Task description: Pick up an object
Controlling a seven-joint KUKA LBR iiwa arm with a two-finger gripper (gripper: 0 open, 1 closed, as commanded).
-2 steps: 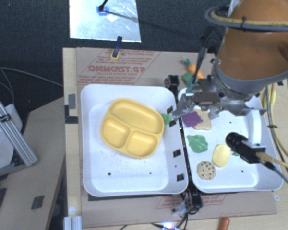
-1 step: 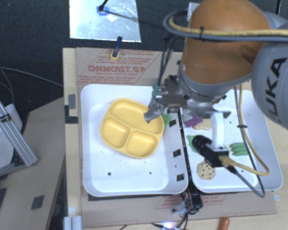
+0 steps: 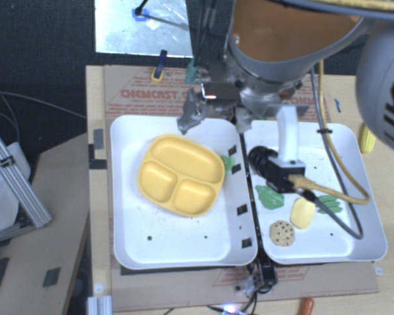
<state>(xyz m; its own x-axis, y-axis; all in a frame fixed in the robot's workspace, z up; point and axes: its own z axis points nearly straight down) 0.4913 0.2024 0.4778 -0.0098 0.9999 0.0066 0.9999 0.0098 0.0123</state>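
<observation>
1. In the left bin (image 3: 128, 241): one yellow divided plate (image 3: 182, 174), with one wide compartment and two small ones. Just beside its right rim, a small green piece (image 3: 228, 163), close to the wall between the two bins.
2. In the right bin (image 3: 364, 241): a green leafy item (image 3: 270, 197), a second green item (image 3: 329, 206), a pale yellow lump (image 3: 303, 212) and a round cookie (image 3: 282, 233). All grouped in the lower middle part, near to each other.
3. Much bare white floor in the left bin, below and to the left of the plate. Less room on the right side, near the dividing wall.
4. Plate in the upper middle of the left bin, open side up. Long axis from upper left to lower right of the frame, wide compartment toward the upper right, the two small ones toward the lower left.
5. Gripper (image 3: 192, 115) at the upper rim of the left bin, near the upper edge of the plate. Not possible to tell whether open or closed.
</observation>
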